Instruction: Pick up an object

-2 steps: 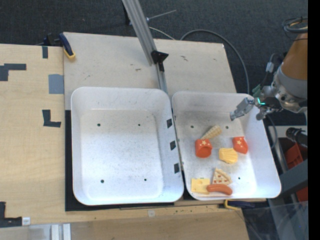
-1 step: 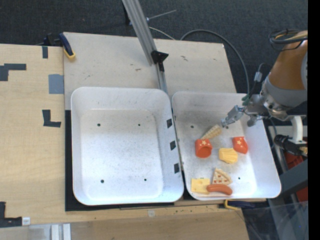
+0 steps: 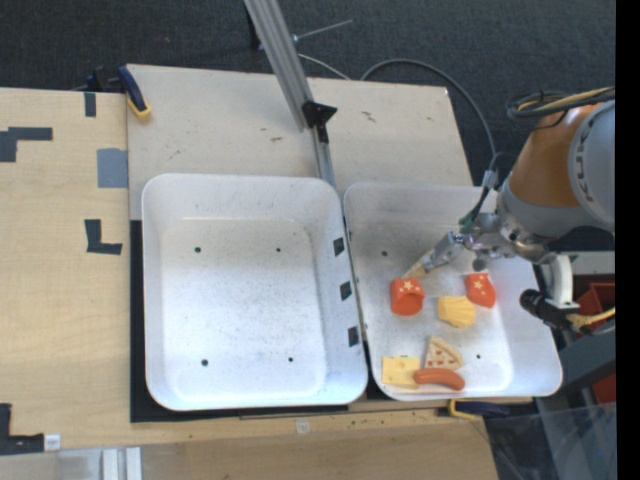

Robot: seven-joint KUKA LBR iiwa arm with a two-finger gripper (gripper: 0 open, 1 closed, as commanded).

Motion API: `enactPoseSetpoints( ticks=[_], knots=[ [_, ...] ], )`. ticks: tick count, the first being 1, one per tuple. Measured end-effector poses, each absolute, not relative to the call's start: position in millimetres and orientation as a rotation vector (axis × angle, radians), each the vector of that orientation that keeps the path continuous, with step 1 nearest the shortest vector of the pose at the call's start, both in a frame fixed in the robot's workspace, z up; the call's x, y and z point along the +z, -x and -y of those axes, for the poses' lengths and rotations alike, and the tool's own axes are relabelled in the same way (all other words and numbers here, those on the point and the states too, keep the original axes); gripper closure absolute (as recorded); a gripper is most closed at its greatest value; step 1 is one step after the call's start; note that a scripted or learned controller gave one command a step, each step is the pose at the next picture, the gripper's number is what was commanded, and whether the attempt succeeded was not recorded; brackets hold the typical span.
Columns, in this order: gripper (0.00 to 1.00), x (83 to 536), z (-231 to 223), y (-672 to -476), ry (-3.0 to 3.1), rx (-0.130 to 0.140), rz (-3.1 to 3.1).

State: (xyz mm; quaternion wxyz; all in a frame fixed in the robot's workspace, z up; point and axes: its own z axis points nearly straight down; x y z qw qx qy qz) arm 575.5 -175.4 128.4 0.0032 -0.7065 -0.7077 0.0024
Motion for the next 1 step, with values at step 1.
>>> enactPoseSetpoints(
  ticks=[1],
  knots=[
    [0.00,92.0,174.3,-578.3,2.220,-0.007,2.224]
  ],
)
